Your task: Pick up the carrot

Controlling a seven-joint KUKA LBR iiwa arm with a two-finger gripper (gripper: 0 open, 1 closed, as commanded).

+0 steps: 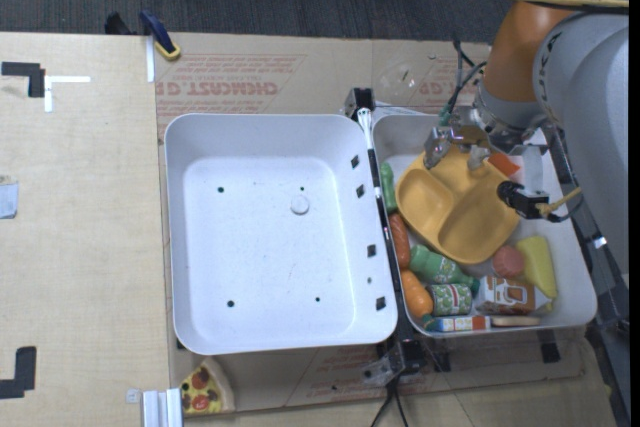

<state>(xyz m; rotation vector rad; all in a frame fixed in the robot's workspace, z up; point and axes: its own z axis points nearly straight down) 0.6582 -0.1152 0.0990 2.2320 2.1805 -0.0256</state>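
Carrot [415,294] lies at the right bin's [572,313] left wall, low in the pile, touching a green can [433,264], below the yellow dish [462,209]. Gripper [456,141] hovers at the bin's far end over the dish; can't tell its opening. Advice: shift toward the near-left corner, align jaws across the carrot, descend clear of wall and dish.

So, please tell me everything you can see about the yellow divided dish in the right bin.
The yellow dish looks like smooth plastic, with two rounded compartments split by a raised ridge. It lies tilted on top of the toy food in the right bin, hiding part of it. Its upper edge is under the gripper, and whether they touch is unclear.
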